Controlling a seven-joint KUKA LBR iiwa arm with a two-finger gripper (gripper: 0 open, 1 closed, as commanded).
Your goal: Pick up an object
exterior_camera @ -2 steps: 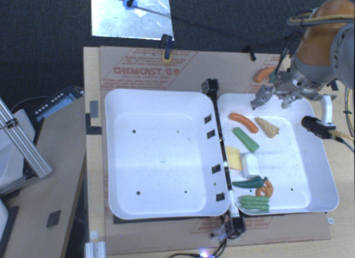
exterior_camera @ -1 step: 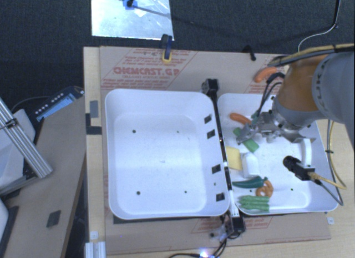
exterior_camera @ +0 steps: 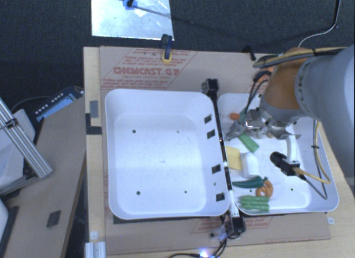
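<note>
Tool (exterior_camera: pixel 250 122) low over right bin (exterior_camera: pixel 319 198), upper left part; finger state hidden, cannot tell. Green block (exterior_camera: pixel 249 142) just below and beside it, long axis slanting down-right. Yellow piece (exterior_camera: pixel 233 157) and white piece (exterior_camera: pixel 250 165) lower still, toward divider.
</note>
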